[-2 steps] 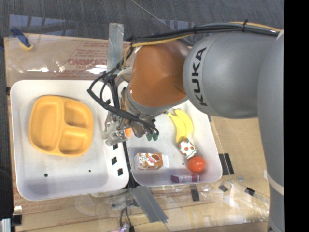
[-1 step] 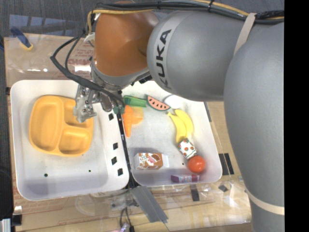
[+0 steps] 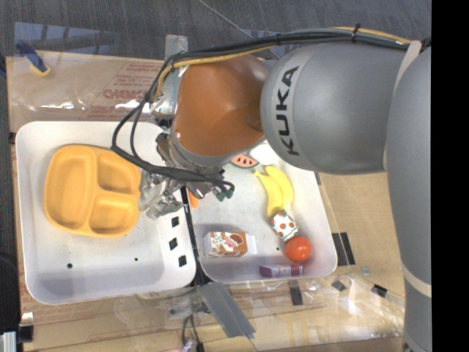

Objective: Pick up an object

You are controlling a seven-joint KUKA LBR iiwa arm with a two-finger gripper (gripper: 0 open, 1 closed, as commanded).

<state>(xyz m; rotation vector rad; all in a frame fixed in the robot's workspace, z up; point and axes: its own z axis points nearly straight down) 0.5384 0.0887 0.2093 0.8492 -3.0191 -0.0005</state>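
- Lying nearest along right bin (image 3: 322,218) front wall: purple packet (image 3: 280,270), red tomato (image 3: 297,249), brown snack pack (image 3: 226,244); print on pack too small to read.
- Further back: small red-and-white carton (image 3: 283,224), yellow banana (image 3: 276,188), watermelon slice (image 3: 245,161) half under wrist.
- Hovering low over divider between bins, beside yellow tray (image 3: 89,189) in left bin (image 3: 29,196): gripper (image 3: 176,189). Opening and contents: cannot tell, cables and wrist in the way.
- Risk, as judged: closing on bin rim or tray edge rather than an object; cable snag on lift.
- Legible: "KUKA" on grey arm (image 3: 322,101).
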